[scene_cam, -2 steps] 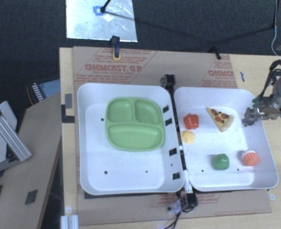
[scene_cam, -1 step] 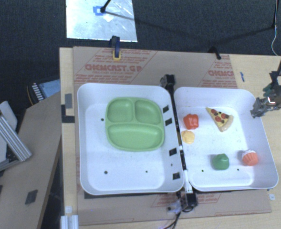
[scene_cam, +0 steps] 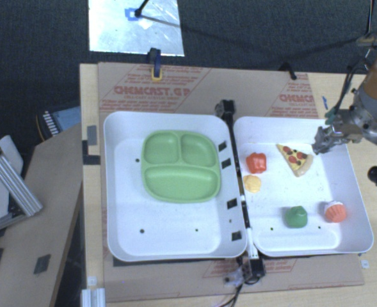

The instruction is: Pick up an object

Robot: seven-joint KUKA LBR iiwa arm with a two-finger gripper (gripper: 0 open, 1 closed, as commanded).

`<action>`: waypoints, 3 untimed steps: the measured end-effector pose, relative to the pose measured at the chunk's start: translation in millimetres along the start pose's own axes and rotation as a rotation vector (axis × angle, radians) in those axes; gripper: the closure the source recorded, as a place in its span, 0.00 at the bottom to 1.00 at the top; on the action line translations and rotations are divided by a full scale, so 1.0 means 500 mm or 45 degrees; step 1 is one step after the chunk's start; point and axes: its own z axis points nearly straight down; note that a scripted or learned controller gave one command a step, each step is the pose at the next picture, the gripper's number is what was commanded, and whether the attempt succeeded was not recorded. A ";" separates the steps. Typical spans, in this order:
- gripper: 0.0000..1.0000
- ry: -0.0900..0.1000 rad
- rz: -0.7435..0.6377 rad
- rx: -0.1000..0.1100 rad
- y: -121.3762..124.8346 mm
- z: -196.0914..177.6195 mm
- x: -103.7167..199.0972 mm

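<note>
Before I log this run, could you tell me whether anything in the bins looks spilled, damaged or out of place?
Nothing stands out. The green plate lies flat in the left bin; the pizza slice, red pepper and other toys lie apart in the right bin.

2 white bins sit side by side on the bench: the left bin (scene_cam: pixel 121 235) holds a green 3-compartment plate (scene_cam: pixel 180 166) near its centre. The right bin (scene_cam: pixel 351 235) holds a pizza slice (scene_cam: pixel 296 158) at upper centre, a red pepper (scene_cam: pixel 256 163) and a yellow piece (scene_cam: pixel 253 184) by its left wall, a green object (scene_cam: pixel 296 217) and an orange-pink cupcake (scene_cam: pixel 335 212) lower right. The gripper (scene_cam: pixel 322 141) hangs at the frame's right, just beside the pizza slice's upper right edge.
</note>
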 end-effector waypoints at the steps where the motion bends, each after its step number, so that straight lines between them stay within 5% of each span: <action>1: 1.00 0.001 0.000 0.002 0.026 0.022 0.124; 3: 1.00 0.001 0.000 0.004 0.060 0.053 0.347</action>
